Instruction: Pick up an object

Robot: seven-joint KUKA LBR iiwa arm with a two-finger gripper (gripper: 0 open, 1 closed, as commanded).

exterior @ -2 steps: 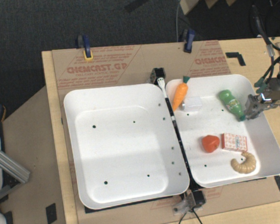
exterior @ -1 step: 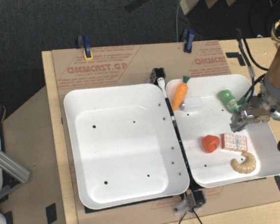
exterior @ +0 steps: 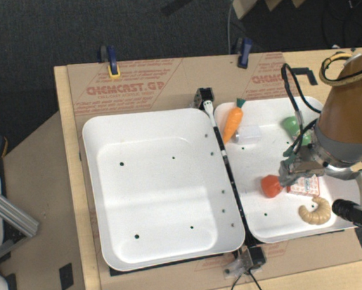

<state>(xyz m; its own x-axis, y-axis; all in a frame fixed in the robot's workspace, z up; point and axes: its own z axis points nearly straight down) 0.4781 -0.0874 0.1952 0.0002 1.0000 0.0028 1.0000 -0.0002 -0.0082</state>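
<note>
Bench point(exterior: 161, 73): brown board, printed lettering, two blue clamps at the far edge, dark carpet beyond. Left bin point(exterior: 159, 188): white. Right bin point(exterior: 265, 222): carrot point(exterior: 232, 122) far left, green piece point(exterior: 290, 124), red object point(exterior: 271, 186), tan croissant point(exterior: 317, 212) near. My claw point(exterior: 296, 171) hangs just right of the red object; whether it is open or closed, I cannot tell.

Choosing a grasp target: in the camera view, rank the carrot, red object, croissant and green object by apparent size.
1. Carrot, the longest.
2. Croissant.
3. Red object, though the croissant looks close in size.
4. Green object, partly hidden by cables, so unsure.
</note>
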